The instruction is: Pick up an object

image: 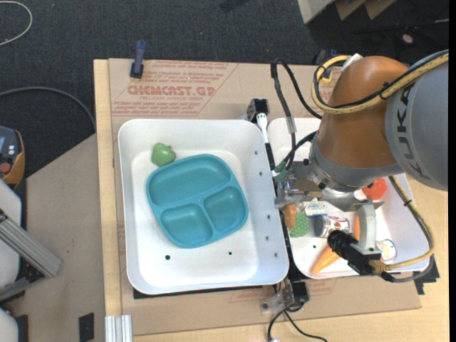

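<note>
My gripper (298, 204) reaches down into the left part of the right bin (308, 266), mostly hidden under the grey and orange wrist. Just below it lie a small orange piece (289, 213) and a green object (301, 224). An orange carrot-shaped cone (323, 260) lies near the bin's front edge. A red-orange object (375, 189) peeks out at the arm's right side. I see nothing clearly held.
The left bin (139, 212) holds a teal divided plate (197, 199) and a small green fruit-like object (163, 154) at the plate's back left corner. A white and orange item (367, 226) and a small round thing (387, 248) lie at the right bin's right side.
</note>
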